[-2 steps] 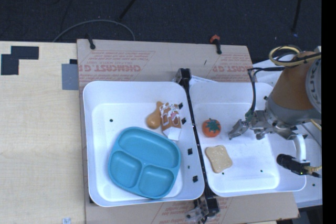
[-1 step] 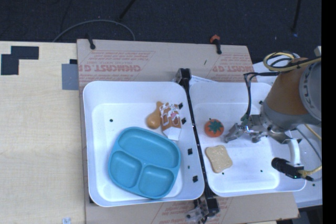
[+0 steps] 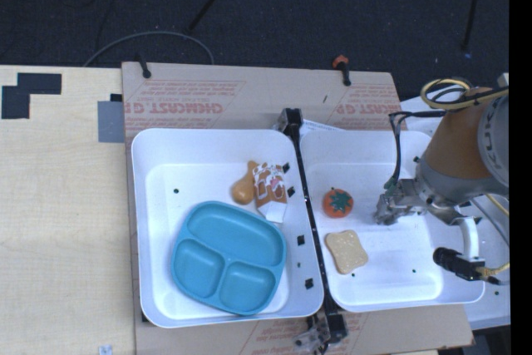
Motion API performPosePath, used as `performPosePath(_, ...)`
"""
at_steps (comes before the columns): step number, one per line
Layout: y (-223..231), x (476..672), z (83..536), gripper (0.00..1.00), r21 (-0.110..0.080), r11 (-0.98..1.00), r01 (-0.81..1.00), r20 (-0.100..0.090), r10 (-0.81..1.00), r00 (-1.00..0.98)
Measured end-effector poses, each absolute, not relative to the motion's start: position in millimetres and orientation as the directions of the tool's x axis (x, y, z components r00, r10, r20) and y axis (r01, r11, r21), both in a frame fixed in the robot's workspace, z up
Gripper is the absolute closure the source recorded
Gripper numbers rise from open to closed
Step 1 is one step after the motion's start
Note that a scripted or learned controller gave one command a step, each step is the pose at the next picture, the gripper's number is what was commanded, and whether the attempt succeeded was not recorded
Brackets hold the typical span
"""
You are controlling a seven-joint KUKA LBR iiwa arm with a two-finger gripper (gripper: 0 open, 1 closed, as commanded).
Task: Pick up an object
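Note:
In the right bin (image 3: 391, 283) lie a small red tomato-like toy (image 3: 337, 202) and, just below it, a tan slice of toast (image 3: 346, 250). My gripper (image 3: 389, 209) hangs low in that bin, to the right of the tomato and apart from it, above and right of the toast. The left bin (image 3: 154, 179) holds a blue divided plate (image 3: 228, 257) and, near its top right, a brown and white gingerbread-like toy (image 3: 263, 184). Nothing shows between the fingers.
The grey arm with its orange band (image 3: 461, 147) reaches in from the right over the right bin's edge. A black divider (image 3: 301, 204) runs between the two bins. Cables loop at the right. Cardboard lies under the bins.

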State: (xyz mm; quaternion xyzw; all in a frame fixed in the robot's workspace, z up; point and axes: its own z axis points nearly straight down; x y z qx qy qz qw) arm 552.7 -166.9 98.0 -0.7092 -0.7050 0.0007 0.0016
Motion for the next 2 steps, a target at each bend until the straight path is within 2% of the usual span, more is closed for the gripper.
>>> performPosePath(2,-168,556.1,224,1.0,0.004,0.002,1.0,-0.001,1.0,-0.002)
